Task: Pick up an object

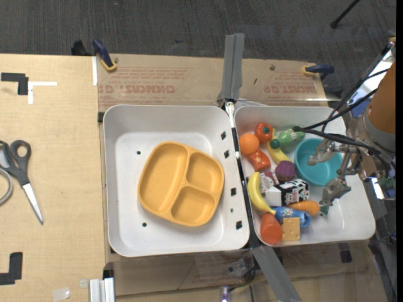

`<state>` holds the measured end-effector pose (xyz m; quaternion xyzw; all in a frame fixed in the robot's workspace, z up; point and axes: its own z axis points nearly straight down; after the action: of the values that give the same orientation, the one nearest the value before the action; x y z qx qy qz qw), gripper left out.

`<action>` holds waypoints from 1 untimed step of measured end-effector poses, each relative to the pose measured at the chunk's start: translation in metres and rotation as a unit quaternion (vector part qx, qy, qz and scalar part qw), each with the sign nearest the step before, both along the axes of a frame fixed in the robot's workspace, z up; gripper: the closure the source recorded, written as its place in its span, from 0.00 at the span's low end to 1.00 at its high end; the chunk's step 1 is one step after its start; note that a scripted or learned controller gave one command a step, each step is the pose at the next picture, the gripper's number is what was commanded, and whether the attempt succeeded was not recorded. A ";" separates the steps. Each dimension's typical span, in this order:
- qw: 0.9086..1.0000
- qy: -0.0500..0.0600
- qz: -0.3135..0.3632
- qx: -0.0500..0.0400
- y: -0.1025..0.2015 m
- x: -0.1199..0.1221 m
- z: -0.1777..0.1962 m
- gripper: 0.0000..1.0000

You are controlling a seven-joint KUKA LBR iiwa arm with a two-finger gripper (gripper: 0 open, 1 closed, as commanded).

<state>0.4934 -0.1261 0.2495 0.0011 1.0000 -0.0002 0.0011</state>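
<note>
The right bin holds a heap of toy food: an orange, a red tomato, a green vegetable, a purple plum, a yellow banana, a black-and-white carton, a carrot and a teal bowl. My gripper hangs over the bowl's right side. Its two metal fingers stand apart, open, with nothing held between them.
A yellow divided plate lies in the left bin. Scissors rest on the wooden bench at far left. Blue clamps pin the cardboard behind the bins. Cables run along the right bin's far right.
</note>
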 end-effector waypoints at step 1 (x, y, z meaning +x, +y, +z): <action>0.997 0.000 -0.078 0.000 -0.001 0.073 -0.120 0.00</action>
<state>0.5660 -0.1273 0.1298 0.0790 0.9969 -0.0001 0.0010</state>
